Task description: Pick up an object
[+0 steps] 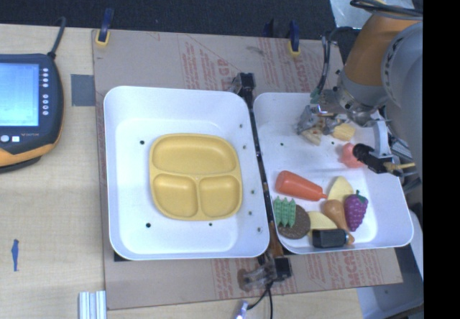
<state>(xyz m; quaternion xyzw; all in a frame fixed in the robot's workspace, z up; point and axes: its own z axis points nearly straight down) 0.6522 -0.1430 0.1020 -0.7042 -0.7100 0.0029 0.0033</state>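
Grey two-finger gripper (313, 123) low in the right white plastic bin (384, 235), fingers look closed around a small tan block-shaped toy (312, 136), though the view is too cluttered to be sure. Risk: shallow pinch, block slips on lift. Just right of the fingers a pale yellow chunk (344, 131) and pink round piece (350, 155) could get nudged. Below the fingers: orange plastic carrot (299, 185), purple grape bunch (356, 210). Far left: yellow divided tray (195, 175).

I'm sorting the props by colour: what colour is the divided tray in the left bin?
Yellow. The divided tray shows plainly in the camera view.
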